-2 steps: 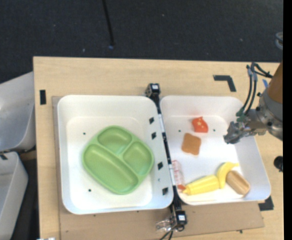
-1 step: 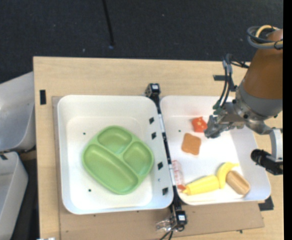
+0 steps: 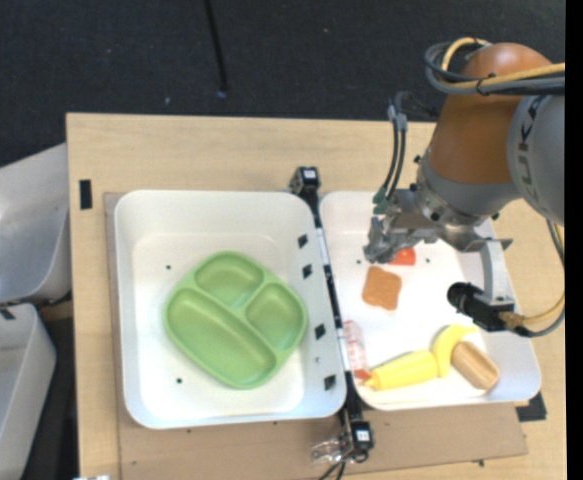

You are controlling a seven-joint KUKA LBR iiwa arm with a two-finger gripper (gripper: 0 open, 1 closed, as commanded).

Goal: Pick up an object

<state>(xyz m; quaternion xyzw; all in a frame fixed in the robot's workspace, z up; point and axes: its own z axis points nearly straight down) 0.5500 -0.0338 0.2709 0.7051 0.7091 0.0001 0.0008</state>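
the hand (image 3: 389, 248) hangs low over the right bin (image 3: 501, 388), touching a red piece (image 3: 403, 257); whether it grips, i cannot tell. an orange block (image 3: 382, 288) lies at its 6 o'clock.

Around the toast (image 3: 382, 288), bare floor lay left and right; a red piece (image 3: 403, 257) crowded above, the banana (image 3: 411, 369) and a cylinder (image 3: 474, 366) stood well below.

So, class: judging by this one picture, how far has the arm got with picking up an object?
Done: the gripper is down in the right white bin, at a small red object. In hand: nothing visibly lifted. Left: grasping and raising something; the orange-brown block and yellow banana-shaped toy lie untouched.
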